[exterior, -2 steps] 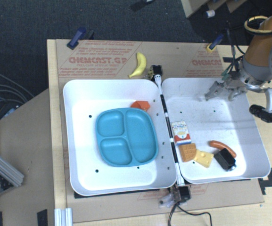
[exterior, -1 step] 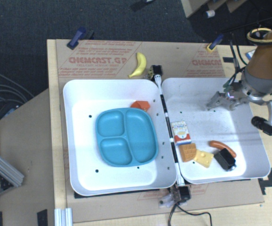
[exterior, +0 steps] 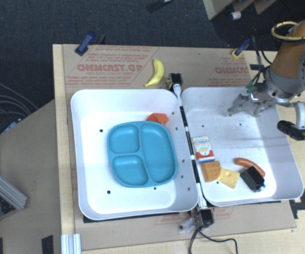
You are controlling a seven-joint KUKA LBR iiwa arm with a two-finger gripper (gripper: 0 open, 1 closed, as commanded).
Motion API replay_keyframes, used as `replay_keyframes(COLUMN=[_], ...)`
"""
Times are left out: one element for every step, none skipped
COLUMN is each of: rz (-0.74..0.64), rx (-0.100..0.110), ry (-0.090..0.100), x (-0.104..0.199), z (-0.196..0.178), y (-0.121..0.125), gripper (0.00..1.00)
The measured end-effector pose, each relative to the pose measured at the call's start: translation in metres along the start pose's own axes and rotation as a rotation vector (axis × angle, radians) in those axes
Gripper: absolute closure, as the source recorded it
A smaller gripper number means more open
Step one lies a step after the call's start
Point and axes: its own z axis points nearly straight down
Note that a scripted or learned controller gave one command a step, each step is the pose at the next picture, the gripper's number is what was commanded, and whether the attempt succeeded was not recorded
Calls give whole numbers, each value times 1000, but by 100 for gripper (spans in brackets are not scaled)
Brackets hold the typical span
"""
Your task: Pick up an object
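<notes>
Objects to pick lie clustered in the lower part of the right bin (exterior: pixel 279 194): a small carton (exterior: pixel 202 147) with a red base near the divider, a tan cracker-like piece (exterior: pixel 211 171), a yellow wedge (exterior: pixel 229 178), a black block (exterior: pixel 252 179) and a sausage (exterior: pixel 246 163) just above it. In the left bin (exterior: pixel 83 142) you have a blue divided plate (exterior: pixel 141 153) with an orange piece (exterior: pixel 158 118) touching its upper edge. A banana (exterior: pixel 155 73) rests outside the bins on the surface (exterior: pixel 115 62), toward the upper centre of the frame.

The gripper (exterior: pixel 246 105) hangs over the upper part of the right bin, well apart from every item there; its fingers look spread, with nothing between them.

Your main risk is a close on bare bin floor, since nothing lies under the gripper where it now stands. If you steer it to the cluster, expect trouble from crowding: the tan piece and yellow wedge touch, and the black block sits against the sausage, so a finger may land on a neighbour and push the target aside. The flat tan piece probably offers little edge to grip. Items near the bin wall could also block a finger from seating.
</notes>
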Motion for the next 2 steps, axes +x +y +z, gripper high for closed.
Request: replay_keyframes(rz=[-2,-3], rx=[-13,-10], ry=[-12,-6], x=[-2,0], z=[-12,-11], y=[2,2], gripper=[100,0])
